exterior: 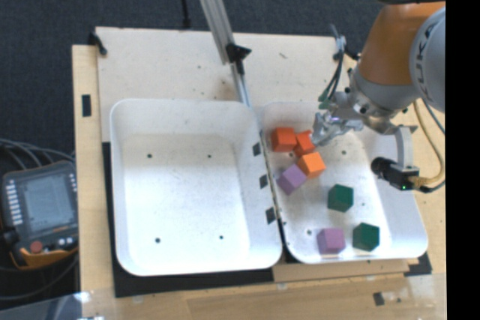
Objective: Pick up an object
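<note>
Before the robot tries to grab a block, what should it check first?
1. Blocks to pick in the right bin: ok, seven there.
2. Pincer over that bin: ok, beside the orange blocks.
3. Block between its fingers: cannot tell.
4. Target standing alone: not ok, the orange blocks crowd together, touching a purple block.
5. Easier picks: ok, a green block sits apart.
6. Left bin out of the way: ok.
</note>
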{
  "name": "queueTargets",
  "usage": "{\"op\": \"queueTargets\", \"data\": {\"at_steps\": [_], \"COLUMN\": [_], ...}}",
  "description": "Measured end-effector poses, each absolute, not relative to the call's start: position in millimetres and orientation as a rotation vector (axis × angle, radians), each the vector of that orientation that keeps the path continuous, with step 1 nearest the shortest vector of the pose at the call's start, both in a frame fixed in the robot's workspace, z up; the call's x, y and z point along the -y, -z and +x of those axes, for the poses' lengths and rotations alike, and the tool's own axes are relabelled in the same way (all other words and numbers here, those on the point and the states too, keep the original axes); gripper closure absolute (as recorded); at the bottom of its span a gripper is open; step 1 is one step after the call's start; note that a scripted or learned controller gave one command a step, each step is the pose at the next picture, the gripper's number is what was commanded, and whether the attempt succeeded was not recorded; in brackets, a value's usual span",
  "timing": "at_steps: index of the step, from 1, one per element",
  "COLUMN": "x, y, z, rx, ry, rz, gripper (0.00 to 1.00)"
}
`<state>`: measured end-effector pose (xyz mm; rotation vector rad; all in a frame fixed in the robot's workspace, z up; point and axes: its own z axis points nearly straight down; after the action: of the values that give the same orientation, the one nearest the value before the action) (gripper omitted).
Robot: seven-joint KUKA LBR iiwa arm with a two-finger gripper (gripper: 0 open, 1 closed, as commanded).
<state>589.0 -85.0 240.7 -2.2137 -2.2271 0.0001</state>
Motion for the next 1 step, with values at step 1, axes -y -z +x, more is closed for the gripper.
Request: {"op": "queueTargets", "data": {"at_steps": [1], "x": [35.3], "y": [-229.5], "z": [601.0], "rx": [2.227], "ry": [-0.002], "rz": [-2.212], "gripper": [1.00]}}
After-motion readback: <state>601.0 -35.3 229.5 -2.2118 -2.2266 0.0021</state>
